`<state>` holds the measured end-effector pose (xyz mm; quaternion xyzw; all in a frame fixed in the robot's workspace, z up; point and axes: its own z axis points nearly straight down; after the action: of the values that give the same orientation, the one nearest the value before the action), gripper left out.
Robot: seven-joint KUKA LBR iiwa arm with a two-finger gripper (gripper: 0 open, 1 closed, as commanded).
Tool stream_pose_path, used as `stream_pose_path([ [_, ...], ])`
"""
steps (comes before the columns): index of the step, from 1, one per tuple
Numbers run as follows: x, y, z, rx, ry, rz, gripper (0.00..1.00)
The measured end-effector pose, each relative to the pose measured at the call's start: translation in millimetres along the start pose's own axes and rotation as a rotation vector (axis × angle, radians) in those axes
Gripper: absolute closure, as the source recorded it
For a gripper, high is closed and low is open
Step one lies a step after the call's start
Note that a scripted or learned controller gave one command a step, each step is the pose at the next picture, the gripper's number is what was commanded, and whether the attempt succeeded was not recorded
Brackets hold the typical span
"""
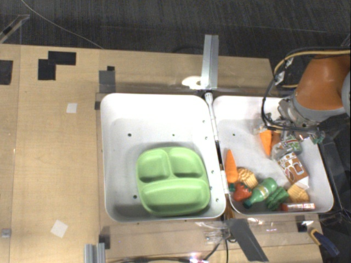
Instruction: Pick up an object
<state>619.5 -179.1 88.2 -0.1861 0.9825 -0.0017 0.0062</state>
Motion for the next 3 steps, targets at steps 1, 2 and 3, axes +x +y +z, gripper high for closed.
stream_pose_path([
  [1, -10, 53, -1, -0.001, -0.002, -0.167, 0.00],
  [2, 80, 40, -5, 0.000, 0.003, -0.202, 0.00],
  [3, 52, 106, -5, 0.007, -0.008, -0.344, 0.00],
])
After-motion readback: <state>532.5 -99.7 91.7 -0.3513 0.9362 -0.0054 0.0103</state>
